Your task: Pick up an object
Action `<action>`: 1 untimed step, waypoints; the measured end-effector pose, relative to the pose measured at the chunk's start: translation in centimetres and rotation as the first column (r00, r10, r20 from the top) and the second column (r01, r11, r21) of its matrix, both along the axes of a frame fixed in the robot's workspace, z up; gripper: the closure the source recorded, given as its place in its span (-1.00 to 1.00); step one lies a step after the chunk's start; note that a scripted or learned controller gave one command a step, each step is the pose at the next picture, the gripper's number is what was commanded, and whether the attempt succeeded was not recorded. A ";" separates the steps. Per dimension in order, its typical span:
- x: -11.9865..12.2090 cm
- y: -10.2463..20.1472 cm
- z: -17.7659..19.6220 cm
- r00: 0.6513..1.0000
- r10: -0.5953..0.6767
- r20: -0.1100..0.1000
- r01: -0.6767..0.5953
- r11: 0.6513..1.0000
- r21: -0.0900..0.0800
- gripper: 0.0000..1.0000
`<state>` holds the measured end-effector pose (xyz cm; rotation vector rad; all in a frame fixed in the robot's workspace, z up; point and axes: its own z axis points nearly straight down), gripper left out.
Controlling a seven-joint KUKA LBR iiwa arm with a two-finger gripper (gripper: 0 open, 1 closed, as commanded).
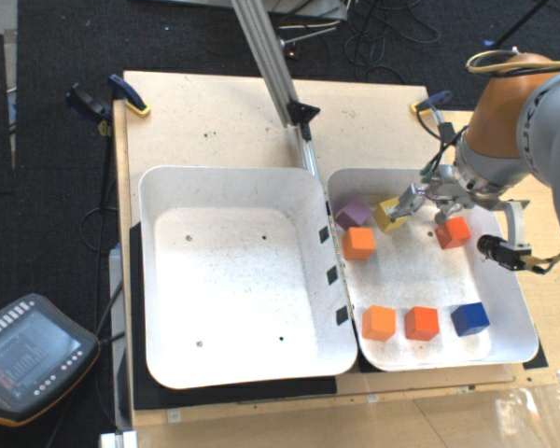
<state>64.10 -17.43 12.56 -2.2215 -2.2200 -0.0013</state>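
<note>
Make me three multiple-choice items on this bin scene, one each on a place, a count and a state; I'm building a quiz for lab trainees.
1. Where are the blocks?
A. left bin
B. right bin
C. the bench

2. How many blocks lie along the right bin's near edge?
A. one
B. five
C. three

3. How does the yellow block lie?
A. beside the purple block, at the tool
B. stacked on the blue block
C. outside the bins

Answers: 1 B, every block sits inside it. 2 C, two orange ones and the blue one. 3 A, it rests right of the purple one.
</note>
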 end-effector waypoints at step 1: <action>0.2 -0.1 1.4 1.000 0.001 0.007 -0.001 1.000 -0.003 1.00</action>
